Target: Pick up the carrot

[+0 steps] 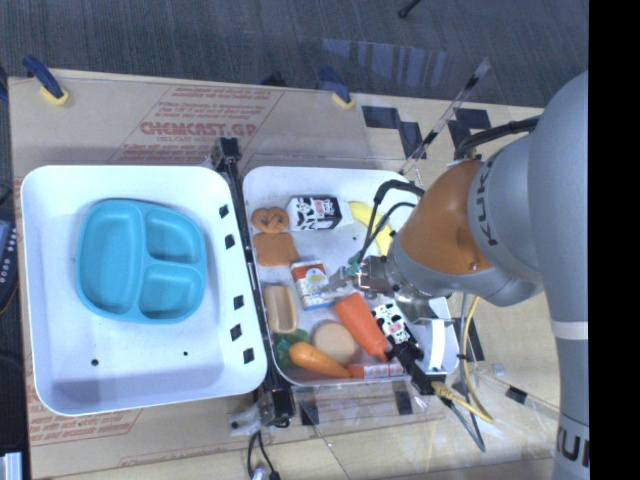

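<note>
The left bin (pixel 40 268) is white and bears a light blue divided plate (pixel 140 260). The right bin (pixel 300 180) is white too. In it lie an orange carrot (pixel 360 325), a black-and-white cow-patterned carton (pixel 314 212) and a brown pretzel (pixel 268 219). The arm (pixel 500 228) is grey with an orange band.

The carrot (pixel 320 361) is orange with a green leafy end. It lies flat, slanted, at the near edge of the right bin (pixel 300 183), green end pointing left.

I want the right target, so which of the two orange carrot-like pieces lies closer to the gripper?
The upper carrot, lying slantwise right beside the gripper. The other carrot lies lower, against the right bin's bottom edge.
</note>
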Robot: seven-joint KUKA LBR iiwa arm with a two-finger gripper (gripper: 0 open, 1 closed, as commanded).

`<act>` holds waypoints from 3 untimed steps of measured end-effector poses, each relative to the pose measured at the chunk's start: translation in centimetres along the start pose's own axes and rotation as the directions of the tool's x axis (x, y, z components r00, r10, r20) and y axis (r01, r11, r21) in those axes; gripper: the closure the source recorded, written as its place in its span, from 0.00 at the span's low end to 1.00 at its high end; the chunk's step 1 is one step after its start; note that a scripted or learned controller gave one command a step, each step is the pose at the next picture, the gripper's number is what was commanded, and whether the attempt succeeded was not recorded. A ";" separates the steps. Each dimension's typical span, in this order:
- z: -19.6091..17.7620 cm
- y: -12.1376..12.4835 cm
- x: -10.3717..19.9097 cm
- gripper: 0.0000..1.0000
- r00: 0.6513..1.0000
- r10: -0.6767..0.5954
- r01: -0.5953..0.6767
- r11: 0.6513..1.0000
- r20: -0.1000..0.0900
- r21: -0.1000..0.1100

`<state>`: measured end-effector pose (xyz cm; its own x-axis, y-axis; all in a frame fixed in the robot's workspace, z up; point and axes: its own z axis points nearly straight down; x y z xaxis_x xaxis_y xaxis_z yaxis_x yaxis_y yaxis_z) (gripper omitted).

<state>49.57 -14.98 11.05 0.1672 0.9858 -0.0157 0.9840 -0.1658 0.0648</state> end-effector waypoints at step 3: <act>0.5 -1.6 1.0 0.00 0.989 -0.148 0.149 0.988 -0.022 0.049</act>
<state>48.22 -13.72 10.42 0.0181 0.9998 -0.0035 0.9998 -0.0180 0.0132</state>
